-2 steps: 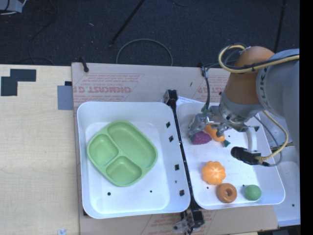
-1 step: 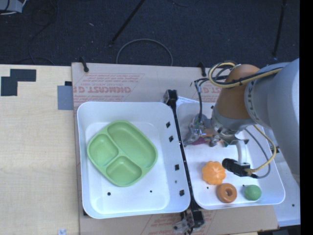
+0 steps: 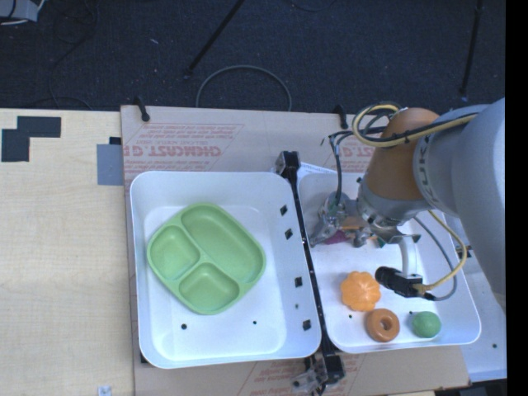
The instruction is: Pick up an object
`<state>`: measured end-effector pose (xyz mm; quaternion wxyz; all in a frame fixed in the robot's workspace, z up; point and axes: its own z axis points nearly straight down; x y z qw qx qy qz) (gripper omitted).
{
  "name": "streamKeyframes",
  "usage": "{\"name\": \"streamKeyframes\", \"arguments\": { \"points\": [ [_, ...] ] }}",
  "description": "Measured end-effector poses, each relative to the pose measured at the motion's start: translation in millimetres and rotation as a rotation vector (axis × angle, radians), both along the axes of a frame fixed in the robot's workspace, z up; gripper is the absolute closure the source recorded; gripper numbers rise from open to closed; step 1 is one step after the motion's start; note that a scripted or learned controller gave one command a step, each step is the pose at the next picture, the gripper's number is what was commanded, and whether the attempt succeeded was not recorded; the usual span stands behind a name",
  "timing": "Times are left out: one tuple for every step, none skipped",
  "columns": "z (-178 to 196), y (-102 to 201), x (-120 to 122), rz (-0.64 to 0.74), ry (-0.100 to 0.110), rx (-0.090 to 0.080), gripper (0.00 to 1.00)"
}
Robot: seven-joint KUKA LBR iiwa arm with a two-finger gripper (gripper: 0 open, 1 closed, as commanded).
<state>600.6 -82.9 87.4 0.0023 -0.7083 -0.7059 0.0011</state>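
Dark, seemingly carpeted floor (image 3: 124, 48) beyond pale wooden bench (image 3: 58, 262).

Smooth glossy white plastic bins (image 3: 157, 337) sit on matt printed cardboard (image 3: 190, 143), the green divided plate (image 3: 206, 256) looks like satin plastic, the desk (image 3: 58, 271) pale wood

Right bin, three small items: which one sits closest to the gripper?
The orange fruit-shaped toy. It lies just below the gripper, while the brown ring and the green ball sit farther down, near the bin's front edge.
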Motion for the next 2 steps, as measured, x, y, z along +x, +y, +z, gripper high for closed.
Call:
{"name": "streamKeyframes", "arguments": {
  "points": [
    [9.0,-2.0,-2.6,-0.005,0.013,0.002,1.0],
    [58.1,-8.5,-10.7,-0.002,-0.005,-0.002,1.0]
  ]
}}
